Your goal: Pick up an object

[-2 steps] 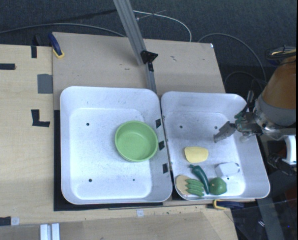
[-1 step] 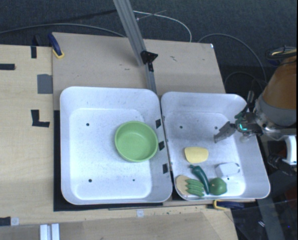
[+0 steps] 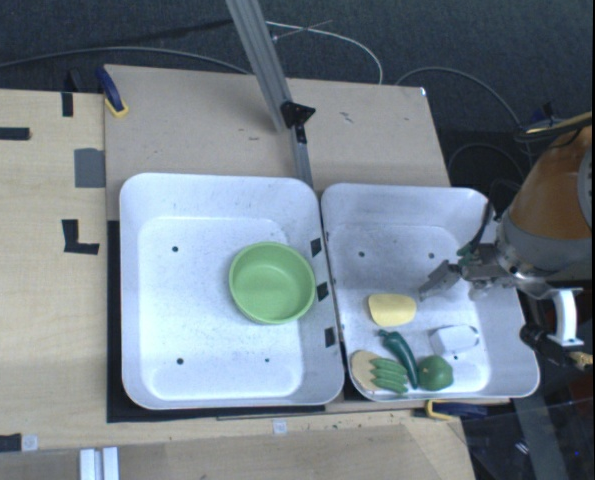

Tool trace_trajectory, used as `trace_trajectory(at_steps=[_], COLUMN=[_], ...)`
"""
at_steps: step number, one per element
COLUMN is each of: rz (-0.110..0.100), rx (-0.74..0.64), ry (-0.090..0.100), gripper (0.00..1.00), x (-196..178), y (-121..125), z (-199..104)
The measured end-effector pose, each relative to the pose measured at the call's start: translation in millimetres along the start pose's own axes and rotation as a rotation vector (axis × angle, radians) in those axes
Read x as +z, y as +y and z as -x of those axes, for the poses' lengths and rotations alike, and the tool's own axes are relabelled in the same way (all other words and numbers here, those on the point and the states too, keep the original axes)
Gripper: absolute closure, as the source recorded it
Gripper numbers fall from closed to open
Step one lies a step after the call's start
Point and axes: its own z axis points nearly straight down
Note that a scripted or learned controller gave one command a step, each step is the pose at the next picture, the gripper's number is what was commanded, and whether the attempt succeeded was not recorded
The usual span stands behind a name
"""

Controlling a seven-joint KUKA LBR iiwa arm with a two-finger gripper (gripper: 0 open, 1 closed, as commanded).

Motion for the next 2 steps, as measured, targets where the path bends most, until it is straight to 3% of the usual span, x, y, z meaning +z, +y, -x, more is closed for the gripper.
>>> trace_trajectory(at_steps=[1,2], rz=[0.003,0.003], rx=[0.0,-0.002], ry=[0.0,0.001], gripper=[0.0,1.0], x=[52.4,41.2], y=[-0.2,-0.1], z=[-0.5,-1.5])
